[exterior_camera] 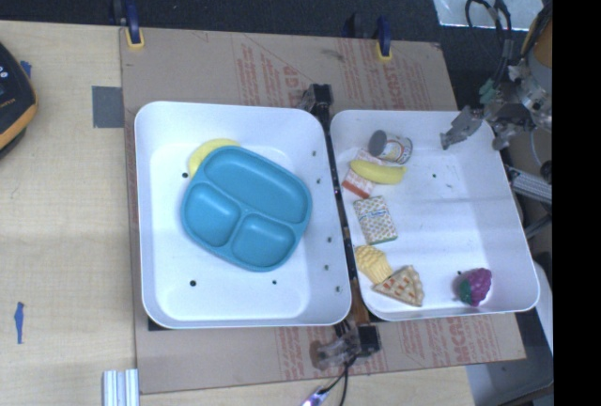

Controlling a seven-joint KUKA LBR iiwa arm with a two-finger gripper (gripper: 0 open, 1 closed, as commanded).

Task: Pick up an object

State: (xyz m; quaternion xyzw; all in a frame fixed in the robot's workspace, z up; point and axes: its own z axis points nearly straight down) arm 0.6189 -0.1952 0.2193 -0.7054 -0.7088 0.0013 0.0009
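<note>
The right bin (470,207) holds a small can (390,148) lying on its side, a banana (376,172), a patterned box (376,219), a yellow corn piece (372,260), a pizza slice (401,286) and a purple grape bunch (474,286). My gripper (472,140) hovers over that bin's far right corner. Its two fingers are spread open with nothing between them. It is well to the right of the can and banana.
The left bin (160,282) carries a blue divided plate (246,207) lying on top of a yellow object (210,150). A yellow-black device (11,103) sits at the bench's left edge. Clamps (382,36) hold the cardboard at the back.
</note>
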